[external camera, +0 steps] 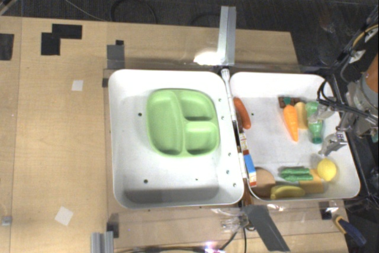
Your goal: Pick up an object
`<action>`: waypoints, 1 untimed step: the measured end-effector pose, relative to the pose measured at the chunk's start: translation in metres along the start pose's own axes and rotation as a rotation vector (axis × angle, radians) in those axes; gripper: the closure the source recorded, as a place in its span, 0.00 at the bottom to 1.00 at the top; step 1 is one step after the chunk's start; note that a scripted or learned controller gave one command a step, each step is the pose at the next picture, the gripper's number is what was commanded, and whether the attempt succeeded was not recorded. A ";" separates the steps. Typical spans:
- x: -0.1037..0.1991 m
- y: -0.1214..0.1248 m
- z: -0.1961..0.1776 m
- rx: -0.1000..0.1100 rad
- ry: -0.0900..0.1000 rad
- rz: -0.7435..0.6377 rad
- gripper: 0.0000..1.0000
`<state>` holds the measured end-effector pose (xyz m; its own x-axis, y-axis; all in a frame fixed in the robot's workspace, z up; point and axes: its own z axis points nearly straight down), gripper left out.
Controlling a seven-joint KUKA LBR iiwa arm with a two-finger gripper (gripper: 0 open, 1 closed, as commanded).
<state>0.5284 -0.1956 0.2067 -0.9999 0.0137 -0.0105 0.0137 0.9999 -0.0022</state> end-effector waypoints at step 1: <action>-0.016 -0.002 0.099 -0.004 0.008 -0.001 0.00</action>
<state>0.5453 -0.1977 0.1080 -0.9999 0.0123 -0.0023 0.0123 0.9999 0.0016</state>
